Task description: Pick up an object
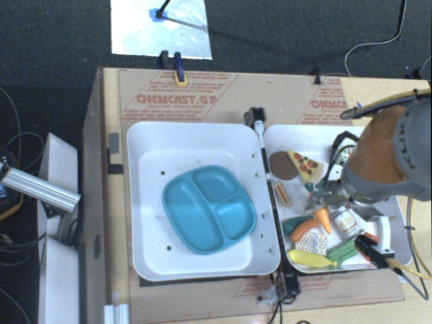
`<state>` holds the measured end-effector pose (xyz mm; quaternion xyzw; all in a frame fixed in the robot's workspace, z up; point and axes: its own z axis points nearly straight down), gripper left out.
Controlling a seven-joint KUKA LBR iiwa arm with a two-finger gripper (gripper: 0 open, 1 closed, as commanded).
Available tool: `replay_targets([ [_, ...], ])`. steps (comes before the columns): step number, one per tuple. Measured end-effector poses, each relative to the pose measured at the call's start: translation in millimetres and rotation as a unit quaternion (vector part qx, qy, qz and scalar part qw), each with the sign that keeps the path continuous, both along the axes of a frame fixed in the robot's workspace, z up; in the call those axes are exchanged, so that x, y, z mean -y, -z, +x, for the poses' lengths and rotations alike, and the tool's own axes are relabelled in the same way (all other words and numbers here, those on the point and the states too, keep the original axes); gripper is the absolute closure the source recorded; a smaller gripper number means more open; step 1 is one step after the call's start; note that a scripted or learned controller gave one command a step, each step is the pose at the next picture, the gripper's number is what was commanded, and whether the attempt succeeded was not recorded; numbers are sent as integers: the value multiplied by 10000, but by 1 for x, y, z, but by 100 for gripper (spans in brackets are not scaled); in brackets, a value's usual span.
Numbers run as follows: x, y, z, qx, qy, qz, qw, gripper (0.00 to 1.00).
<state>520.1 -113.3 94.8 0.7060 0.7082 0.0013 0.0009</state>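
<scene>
Orange-banded arm (388, 155) hung over right bin (317, 132), gripper (322, 196) low at centre right of frame. Toy carrot (323, 217) lay just below it amid clutter. Finger spread: could not tell. Best move, judged: straight descent, centred on carrot, clear of small bottle (346, 223).

dark carpet floor (54, 39); shiny sheet (160, 19) on it; cardboard-topped bench (202, 96).

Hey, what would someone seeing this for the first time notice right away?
Probably the blue divided plate, alone in the left bin. Next, the grey-and-orange arm reaching into the right bin over a jumble of toy food: a pizza slice, a carrot and a banana near the front.
</scene>
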Motion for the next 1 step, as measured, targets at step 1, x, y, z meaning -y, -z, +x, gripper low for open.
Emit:
replay_targets([
  [1, -67, -90, 22, 2, -4, 1, 10000, 100],
])
